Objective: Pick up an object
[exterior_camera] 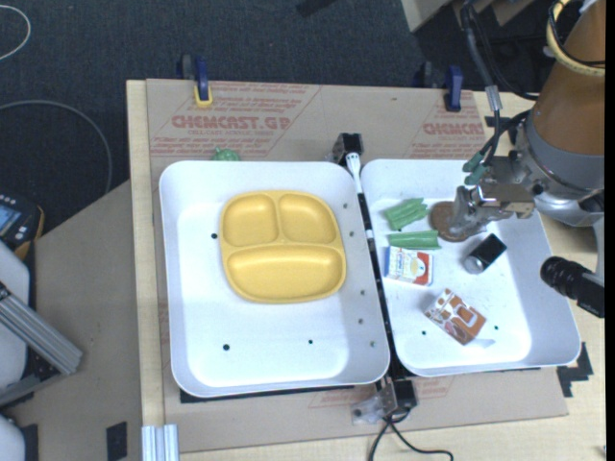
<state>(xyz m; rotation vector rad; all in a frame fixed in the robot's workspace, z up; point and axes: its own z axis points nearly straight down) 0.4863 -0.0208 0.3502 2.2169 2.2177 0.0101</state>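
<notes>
Hovering low over the right bin (538,349), my gripper (468,221) sits just beside a brown round object (443,219), perhaps a cookie or disc, though I cannot tell whether it is open or shut on anything. I take that brown piece as my landmark. Above and to its left lies a green bean-like piece (405,212); just below it a second green piece (415,241), and below that a small white carton (408,264). To its lower right lies a black block (485,253), and further down a brown wrapped snack (455,316). A yellow divided plate (283,245) rests in the left bin (192,305), well apart. I judge the grasp attempt is under way, since the wrist is down among the clutter.
</notes>
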